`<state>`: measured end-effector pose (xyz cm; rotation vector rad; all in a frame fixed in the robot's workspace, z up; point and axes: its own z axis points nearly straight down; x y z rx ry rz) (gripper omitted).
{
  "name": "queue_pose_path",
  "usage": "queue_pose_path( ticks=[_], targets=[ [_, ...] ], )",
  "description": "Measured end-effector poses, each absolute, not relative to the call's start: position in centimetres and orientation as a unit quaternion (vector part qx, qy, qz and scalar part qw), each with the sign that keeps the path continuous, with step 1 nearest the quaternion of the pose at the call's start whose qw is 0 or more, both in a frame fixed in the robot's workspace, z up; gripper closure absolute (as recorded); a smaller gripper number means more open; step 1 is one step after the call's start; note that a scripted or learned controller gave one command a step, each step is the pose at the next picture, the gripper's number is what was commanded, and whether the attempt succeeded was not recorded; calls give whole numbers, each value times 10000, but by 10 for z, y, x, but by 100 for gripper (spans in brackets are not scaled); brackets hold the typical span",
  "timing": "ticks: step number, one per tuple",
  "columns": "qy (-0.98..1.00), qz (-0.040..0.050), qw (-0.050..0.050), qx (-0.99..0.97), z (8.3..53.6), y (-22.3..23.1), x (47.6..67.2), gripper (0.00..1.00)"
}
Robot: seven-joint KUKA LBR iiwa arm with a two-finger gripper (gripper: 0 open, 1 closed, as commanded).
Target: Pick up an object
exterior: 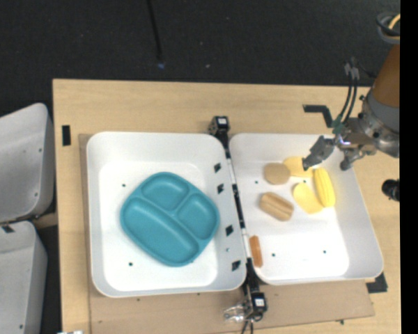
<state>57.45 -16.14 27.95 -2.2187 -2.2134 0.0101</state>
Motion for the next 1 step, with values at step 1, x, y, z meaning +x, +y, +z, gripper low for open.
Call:
queue_pose_path(
  ticks=[1],
  targets=[
    [-7074, 0, -8, -7068, 286, -161, 576, 0]
  ],
)
